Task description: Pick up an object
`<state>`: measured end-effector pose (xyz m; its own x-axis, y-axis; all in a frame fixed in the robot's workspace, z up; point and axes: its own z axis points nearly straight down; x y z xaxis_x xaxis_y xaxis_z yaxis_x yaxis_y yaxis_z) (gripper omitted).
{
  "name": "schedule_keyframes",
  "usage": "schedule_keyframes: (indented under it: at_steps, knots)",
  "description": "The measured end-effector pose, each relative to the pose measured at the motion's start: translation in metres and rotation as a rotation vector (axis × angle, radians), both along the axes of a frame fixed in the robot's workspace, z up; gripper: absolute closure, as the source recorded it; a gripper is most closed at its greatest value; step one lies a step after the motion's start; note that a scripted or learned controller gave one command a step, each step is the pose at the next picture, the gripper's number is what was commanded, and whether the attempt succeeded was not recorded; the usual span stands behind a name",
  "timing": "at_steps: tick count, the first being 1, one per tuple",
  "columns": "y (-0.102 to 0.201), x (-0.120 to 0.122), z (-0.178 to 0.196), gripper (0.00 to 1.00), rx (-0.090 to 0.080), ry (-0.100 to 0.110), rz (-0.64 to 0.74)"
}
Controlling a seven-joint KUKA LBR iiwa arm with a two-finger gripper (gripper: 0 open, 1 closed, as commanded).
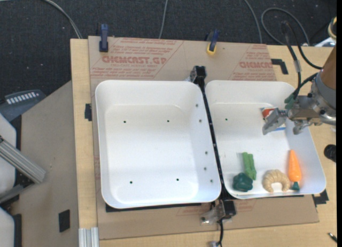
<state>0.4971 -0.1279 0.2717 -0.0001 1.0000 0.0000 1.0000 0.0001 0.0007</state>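
Observation:
My gripper [283, 126] hangs over the right bin [235, 101], near its right side. Its fingers stand apart and open, with nothing visibly between them. A small red and blue object [268, 113] lies just under and beside the left finger [270, 123], partly hidden by it. Along the bin's front edge lie an orange carrot [294, 167], a tan croissant [276, 180], a green stick-like piece [248, 164] and a dark green broccoli-like piece [242, 182].
The left bin [107, 101] sits beside the right one, and a black divider strip [208, 133] runs between them. Both rest on a cardboard sheet [139, 56] clamped at the back. Cables [288, 43] trail behind the arm at the upper right.

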Motion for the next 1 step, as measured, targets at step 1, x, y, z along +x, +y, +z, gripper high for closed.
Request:
schedule_keyframes:
  at_steps: [1]
  knots:
    - [0.0059,-0.0143,-0.0983,0.0,0.002,0.009,0.0]
